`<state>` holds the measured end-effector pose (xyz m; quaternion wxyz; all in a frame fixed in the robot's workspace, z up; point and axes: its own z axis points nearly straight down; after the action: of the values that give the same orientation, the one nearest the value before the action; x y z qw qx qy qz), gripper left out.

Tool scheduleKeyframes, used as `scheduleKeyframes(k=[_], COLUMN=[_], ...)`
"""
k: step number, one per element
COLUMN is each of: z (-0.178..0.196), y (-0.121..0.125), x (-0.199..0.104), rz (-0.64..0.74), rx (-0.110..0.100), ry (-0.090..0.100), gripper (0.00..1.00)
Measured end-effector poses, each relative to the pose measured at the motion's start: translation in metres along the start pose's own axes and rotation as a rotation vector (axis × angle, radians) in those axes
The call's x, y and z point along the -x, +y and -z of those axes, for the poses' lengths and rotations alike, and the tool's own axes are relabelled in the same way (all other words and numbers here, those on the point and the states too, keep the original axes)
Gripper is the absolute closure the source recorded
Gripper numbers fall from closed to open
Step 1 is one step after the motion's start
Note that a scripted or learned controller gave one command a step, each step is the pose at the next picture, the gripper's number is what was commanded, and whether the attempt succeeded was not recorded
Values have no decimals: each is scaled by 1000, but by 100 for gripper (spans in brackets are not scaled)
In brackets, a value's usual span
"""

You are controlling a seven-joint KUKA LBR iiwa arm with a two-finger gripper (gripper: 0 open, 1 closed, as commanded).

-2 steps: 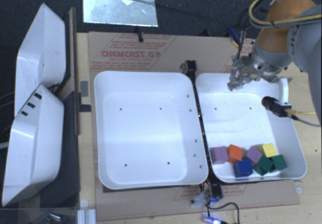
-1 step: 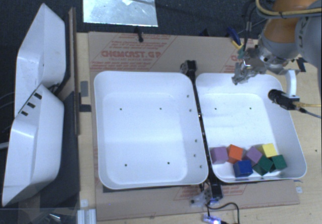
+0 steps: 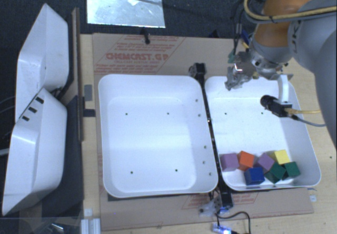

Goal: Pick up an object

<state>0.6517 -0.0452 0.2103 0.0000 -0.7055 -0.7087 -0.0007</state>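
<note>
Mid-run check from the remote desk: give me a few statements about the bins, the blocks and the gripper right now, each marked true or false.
1. The blocks lie bunched at the near end of the right bin. True.
2. The gripper hangs over the far end of the right bin, apart from the blocks. True.
3. The orange block sits in the left bin. False: it lies in the right bin, between two purple blocks.
4. The yellow block touches the blue block. False: other blocks lie between them.
5. A red block is gripped between the fingers. False: nothing shows at the gripper.
</note>
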Motion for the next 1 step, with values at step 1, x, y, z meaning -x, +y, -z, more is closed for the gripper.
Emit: scheduleKeyframes(k=[1], z=[13], y=[-10], x=[-57], rz=[1], rx=[1], ry=[1], gripper=[100])
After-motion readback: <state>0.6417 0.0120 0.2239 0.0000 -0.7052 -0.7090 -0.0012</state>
